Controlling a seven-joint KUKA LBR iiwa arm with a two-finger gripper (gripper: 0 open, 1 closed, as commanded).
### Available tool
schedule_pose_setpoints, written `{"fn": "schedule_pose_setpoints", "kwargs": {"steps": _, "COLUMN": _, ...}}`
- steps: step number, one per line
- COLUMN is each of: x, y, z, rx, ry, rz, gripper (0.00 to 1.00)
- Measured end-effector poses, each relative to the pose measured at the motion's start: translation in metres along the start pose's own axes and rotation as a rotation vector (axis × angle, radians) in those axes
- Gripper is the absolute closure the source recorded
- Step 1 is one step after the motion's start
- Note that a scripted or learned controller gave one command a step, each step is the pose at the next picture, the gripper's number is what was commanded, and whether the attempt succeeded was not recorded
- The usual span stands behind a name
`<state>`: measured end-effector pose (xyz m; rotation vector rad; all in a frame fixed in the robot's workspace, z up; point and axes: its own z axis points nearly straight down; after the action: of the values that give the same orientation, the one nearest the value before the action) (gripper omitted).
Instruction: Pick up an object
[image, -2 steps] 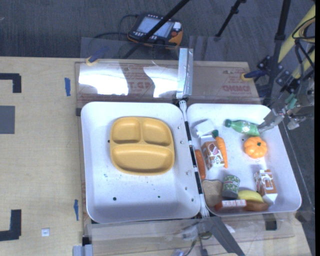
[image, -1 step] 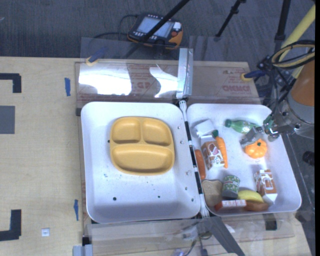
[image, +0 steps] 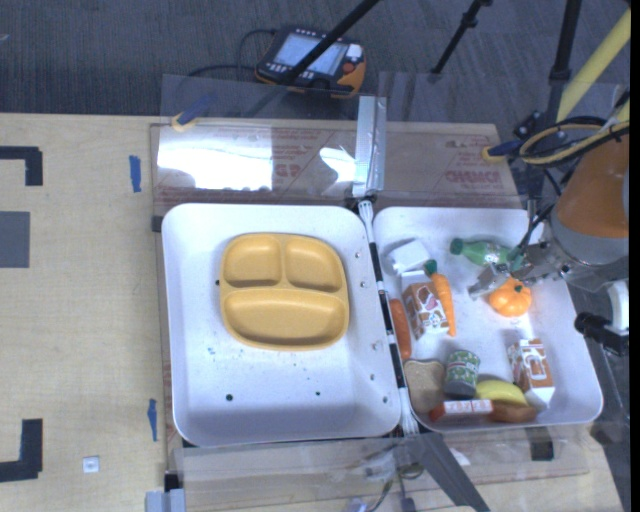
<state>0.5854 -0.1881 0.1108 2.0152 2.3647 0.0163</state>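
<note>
My gripper (image: 497, 276) hangs low over the back of the right bin (image: 585, 400), reaching in from the right. It sits between a green bottle (image: 474, 247) lying just behind it and an orange fruit (image: 512, 299) just in front of it. It looks very close to both, and I cannot make out contact with either. The grey arm with its orange band (image: 598, 192) rises to the right.
The right bin also holds a white box (image: 408, 255), a carrot (image: 441, 300), a snack carton (image: 427, 309), a bread slice (image: 424, 378), a green can (image: 462, 371), a banana (image: 502, 392) and a second carton (image: 530, 365). A yellow divided plate (image: 285, 290) lies in the left bin (image: 190, 400).
</note>
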Motion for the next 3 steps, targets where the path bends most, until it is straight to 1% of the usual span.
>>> {"fn": "schedule_pose_setpoints", "kwargs": {"steps": 1, "x": 0.006, "y": 0.006, "z": 0.025, "rx": 0.025, "ry": 0.015, "rz": 0.027, "gripper": 0.0}}
{"fn": "schedule_pose_setpoints", "kwargs": {"steps": 2, "x": 0.005, "y": 0.007, "z": 0.014, "rx": 0.02, "ry": 0.013, "rz": 0.028, "gripper": 1.0}}
{"fn": "schedule_pose_setpoints", "kwargs": {"steps": 3, "x": 0.062, "y": -0.019, "z": 0.022, "rx": 0.026, "ry": 0.016, "rz": 0.162, "gripper": 1.0}}
